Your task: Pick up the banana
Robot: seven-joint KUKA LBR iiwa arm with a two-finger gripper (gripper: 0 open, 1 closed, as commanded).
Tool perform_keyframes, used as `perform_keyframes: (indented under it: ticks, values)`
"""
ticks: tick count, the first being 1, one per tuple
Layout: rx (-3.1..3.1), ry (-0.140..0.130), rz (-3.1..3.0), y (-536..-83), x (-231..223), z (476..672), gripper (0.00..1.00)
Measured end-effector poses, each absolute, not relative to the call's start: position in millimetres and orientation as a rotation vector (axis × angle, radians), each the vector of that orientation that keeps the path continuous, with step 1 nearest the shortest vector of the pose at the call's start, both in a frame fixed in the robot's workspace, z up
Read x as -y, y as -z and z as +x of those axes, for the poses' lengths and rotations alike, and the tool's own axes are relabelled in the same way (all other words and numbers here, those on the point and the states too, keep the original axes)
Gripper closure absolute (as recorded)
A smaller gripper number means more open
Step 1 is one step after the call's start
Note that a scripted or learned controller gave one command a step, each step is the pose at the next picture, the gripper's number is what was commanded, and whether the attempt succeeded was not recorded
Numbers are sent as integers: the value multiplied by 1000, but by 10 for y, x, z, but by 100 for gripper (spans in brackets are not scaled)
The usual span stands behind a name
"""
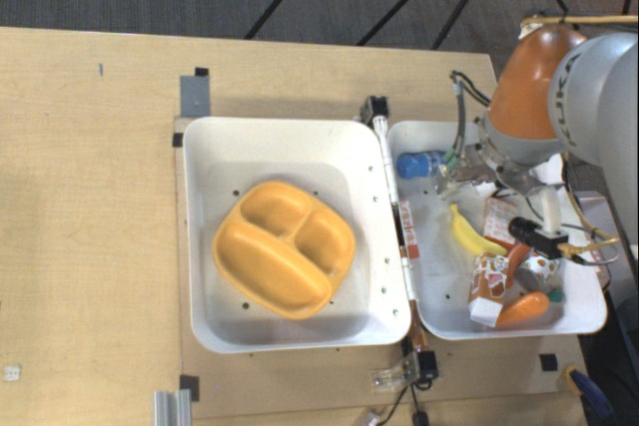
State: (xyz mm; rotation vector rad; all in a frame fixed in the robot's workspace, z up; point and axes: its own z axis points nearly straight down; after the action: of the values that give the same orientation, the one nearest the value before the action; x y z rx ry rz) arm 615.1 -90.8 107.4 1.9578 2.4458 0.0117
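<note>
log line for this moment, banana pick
task: pick up banana | arm: over right bin | banana: lying in right bin, not held | left bin: yellow divided plate | status: pick not yet done

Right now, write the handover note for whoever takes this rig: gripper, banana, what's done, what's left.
Gripper: above the back of the right bin, over the clutter; nothing seen held.
Banana: lying in the right bin, just in front of the gripper, beside the juice carton and carrot. A blue bottle lies at the bin's back left.
Left bin: holds the yellow divided plate.
Done: arm is over the right bin.
Left: descend, grasp the banana, lift it.
</note>
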Motion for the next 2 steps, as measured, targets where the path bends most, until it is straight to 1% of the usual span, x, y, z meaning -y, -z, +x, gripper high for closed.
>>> perform_keyframes:
  ticks: [1, 2]
  values:
    - [-2446, -11, 1958, -1073, 908, 6150, 0]
    - [-2563, -13, 1796, -907, 985, 5526, 0]
